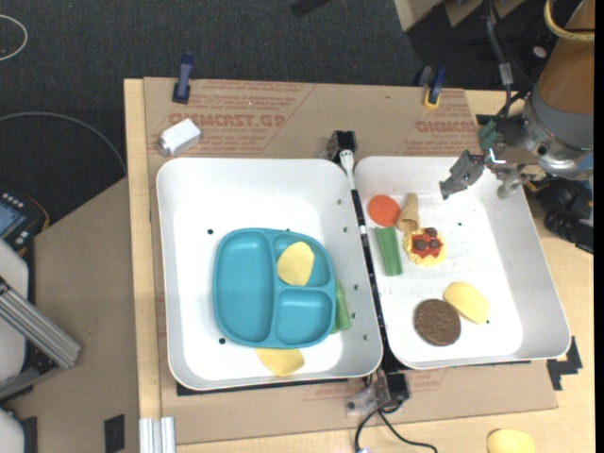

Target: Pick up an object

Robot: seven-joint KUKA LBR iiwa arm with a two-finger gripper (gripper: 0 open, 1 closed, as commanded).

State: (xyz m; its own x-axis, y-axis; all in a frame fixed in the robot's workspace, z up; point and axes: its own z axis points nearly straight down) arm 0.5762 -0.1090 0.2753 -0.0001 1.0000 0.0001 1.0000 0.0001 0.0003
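Observation:
My gripper (484, 179) hangs over the far right part of the right bin (528, 253), open, with nothing between its fingers. Left of it and nearer lie an orange-red disc (383, 209), a tan cone piece (409, 213), a green stick (389, 250) and a yellow tart with red berries (425, 246). Near the front of that bin rest a brown cookie (438, 321) and a yellow lemon-like piece (466, 301). The left bin (189, 215) holds a teal divided plate (250, 291) with a yellow piece (295, 263) on it.
Another yellow piece (280, 359) lies in front of the plate, and a green piece (341, 310) sits at its right edge. A white block (179, 137) and two blue clamps (183, 75) (434, 88) stand on the board behind the bins. A yellow object (510, 440) lies at the bench's front right.

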